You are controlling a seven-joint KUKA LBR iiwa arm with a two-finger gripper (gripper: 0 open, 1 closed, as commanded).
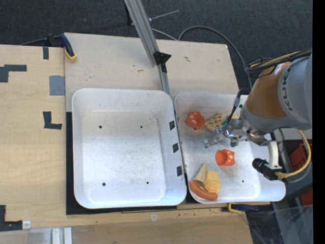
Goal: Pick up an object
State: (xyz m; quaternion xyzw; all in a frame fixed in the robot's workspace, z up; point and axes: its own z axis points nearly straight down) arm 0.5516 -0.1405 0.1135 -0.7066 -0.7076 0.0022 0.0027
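Sausage (202, 190) and corn (212, 181) at near rim of right bin (254, 189). End effector (219, 136) low among toys, grip state unclear; nothing lifted, pick not yet done.

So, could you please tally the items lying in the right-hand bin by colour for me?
Orange-red: 3, an upper piece, a middle piece and a sausage-shaped piece
Yellow or tan: 3, a waffle-like piece, a cone-shaped piece and a corn-like piece
Total: 6
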